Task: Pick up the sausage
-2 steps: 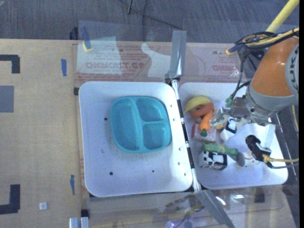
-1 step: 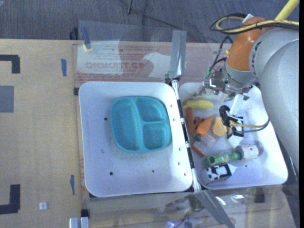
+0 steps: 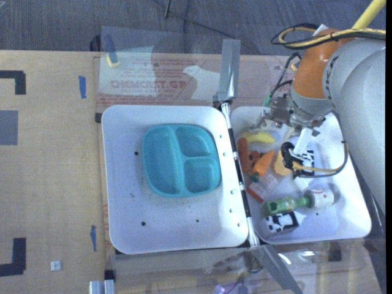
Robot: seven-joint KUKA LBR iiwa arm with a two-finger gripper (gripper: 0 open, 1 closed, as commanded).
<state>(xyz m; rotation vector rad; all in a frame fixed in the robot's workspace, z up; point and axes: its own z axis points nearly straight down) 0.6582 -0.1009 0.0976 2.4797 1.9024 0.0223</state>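
The sausage (image 3: 243, 154) lies at the left edge of the right bin (image 3: 349, 225), beside the divider — next to a yellow banana (image 3: 260, 138) and orange pieces. The pincer (image 3: 288, 122) hangs over that bin's upper part; whether it is clenched or released I cannot tell.

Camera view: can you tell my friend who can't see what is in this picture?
A grey robot arm with an orange band reaches into the right white bin, which holds a jumble of toy food, including a reddish sausage by its left wall. The left white bin holds a blue divided plate.
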